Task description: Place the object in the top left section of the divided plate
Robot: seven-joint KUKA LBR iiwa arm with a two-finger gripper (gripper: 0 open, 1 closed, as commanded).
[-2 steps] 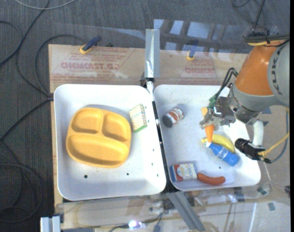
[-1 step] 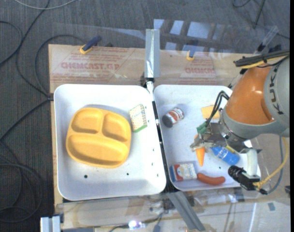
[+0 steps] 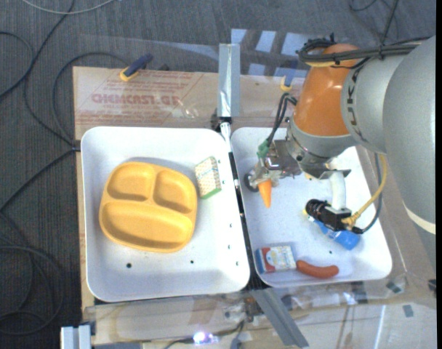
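- Surface [image 3: 152, 97]: brown board w/ red lettering, carries two white bins side by side; blue-yellow clip [image 3: 135, 65] near its back edge.
- Floor [image 3: 46, 42]: dark carpet, black cables across it.
- Left bin [image 3: 105, 267]: yellow divided plate [image 3: 148, 206], small card [image 3: 208, 177] touching plate's right edge.
- Right bin [image 3: 366, 260]: gripper [image 3: 263, 180] closed on orange carrot [image 3: 265, 192], tip pointing down, near bin's left wall.
- Also in right bin: sausage [image 3: 317, 270], packet [image 3: 278, 258], blue item [image 3: 344, 237].
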